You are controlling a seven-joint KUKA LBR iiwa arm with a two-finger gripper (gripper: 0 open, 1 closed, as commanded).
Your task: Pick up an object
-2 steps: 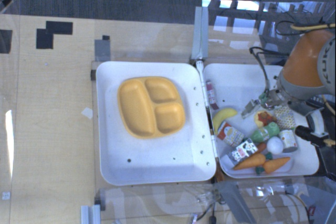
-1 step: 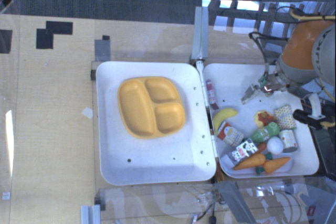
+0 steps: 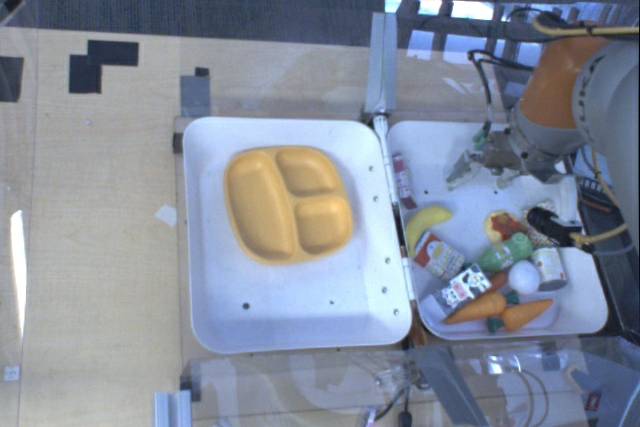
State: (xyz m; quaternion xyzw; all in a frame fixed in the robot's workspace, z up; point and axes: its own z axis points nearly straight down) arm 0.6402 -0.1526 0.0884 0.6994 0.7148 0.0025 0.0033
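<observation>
1. The gripper [image 3: 470,167] hangs over the top part of the right bin [image 3: 440,140]; its fingers look a little spread and pinch nothing
2. The things to pick up lie lower in that bin: a banana [image 3: 428,219], a small red carton [image 3: 436,253], a cow-print carton [image 3: 460,289], two carrots [image 3: 500,311], a white egg [image 3: 523,276], a green bottle [image 3: 506,253] and a small can [image 3: 548,267]
3. They sit packed close, many touching, so the fingers may bump one thing and push another away
4. The egg and the can are round, so they may roll or slip out
5. A thin red tube [image 3: 403,181] lies right by the bin's left wall, so the fingers may hit the wall there
6. The left bin [image 3: 210,305] has a yellow tray [image 3: 288,202], well apart from the arm
</observation>
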